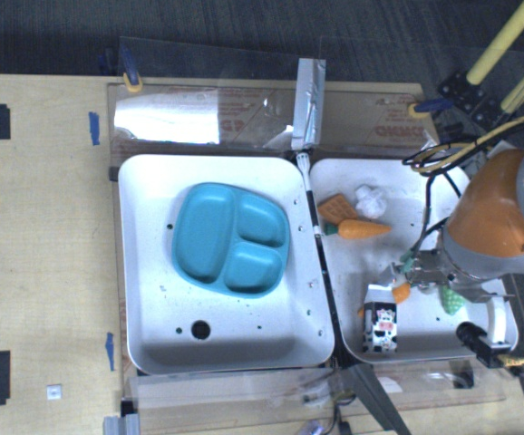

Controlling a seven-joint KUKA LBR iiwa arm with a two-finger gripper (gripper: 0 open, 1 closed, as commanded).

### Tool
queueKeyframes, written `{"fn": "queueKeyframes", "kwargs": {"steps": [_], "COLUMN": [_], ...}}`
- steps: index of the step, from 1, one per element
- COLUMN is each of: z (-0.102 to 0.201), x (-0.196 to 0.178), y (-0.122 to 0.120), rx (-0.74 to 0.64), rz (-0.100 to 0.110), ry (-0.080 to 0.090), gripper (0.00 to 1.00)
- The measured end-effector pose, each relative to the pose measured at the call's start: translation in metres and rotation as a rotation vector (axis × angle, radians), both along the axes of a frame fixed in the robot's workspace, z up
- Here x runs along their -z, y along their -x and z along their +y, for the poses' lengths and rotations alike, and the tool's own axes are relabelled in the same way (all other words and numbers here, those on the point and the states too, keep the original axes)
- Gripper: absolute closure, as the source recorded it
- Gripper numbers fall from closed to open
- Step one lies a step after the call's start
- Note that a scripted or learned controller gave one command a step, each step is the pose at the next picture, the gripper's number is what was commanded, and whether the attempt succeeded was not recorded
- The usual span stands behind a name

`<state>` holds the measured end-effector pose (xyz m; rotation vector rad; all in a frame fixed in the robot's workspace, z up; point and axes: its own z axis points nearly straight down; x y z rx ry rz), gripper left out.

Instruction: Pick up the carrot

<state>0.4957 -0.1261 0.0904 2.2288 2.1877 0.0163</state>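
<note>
The carrot [363, 230] lies in the right bin [430, 172] with its long axis running left-right, up and left of the gripper [422, 275], whose grip state I cannot tell.

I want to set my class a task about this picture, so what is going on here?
A grey and orange robot arm reaches into the right bin from the right. The carrot lies untouched near the bin's far left, beside a waffle-like toy and a white crumpled thing. A blue divided plate sits in the left bin.
</note>
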Motion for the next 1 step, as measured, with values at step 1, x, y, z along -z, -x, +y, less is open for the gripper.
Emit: {"fn": "queueKeyframes", "kwargs": {"steps": [1], "z": [0.0020], "x": [-0.0093], "y": [-0.0007], "rx": [-0.003], "rz": [-0.001], "ry": [-0.001], "gripper": [1.00]}}
